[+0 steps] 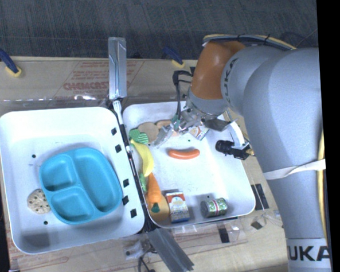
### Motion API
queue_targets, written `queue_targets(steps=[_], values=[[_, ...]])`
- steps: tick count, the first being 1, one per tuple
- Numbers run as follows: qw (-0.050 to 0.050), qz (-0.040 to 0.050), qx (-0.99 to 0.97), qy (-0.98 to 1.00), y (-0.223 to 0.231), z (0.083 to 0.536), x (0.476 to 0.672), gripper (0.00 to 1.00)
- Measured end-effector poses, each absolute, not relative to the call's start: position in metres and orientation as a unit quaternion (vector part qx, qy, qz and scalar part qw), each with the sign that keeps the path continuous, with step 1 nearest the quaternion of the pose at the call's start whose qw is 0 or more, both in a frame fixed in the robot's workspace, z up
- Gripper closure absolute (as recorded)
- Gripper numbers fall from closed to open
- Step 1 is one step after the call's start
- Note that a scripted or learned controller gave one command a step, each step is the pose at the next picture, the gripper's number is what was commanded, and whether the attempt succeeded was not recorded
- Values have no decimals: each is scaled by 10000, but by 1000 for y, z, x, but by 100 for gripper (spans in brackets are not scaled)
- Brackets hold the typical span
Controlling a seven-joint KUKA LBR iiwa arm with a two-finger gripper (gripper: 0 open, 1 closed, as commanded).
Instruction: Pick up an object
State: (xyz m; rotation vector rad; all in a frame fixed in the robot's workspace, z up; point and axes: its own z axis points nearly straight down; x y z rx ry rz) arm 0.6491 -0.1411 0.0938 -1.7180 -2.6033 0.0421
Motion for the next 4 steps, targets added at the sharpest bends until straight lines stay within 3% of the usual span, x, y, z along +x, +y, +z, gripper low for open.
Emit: queue_targets(steps=[1,2,3,4], values=[[123,86,-5788,-8154,-143,93,651,0],[113,116,-5616,-8273,-141,93,650,0],[-30,-15,-5401,-8416,-97,188,660,0],[9,4,-5617,-8273,-42,195,657,0]])
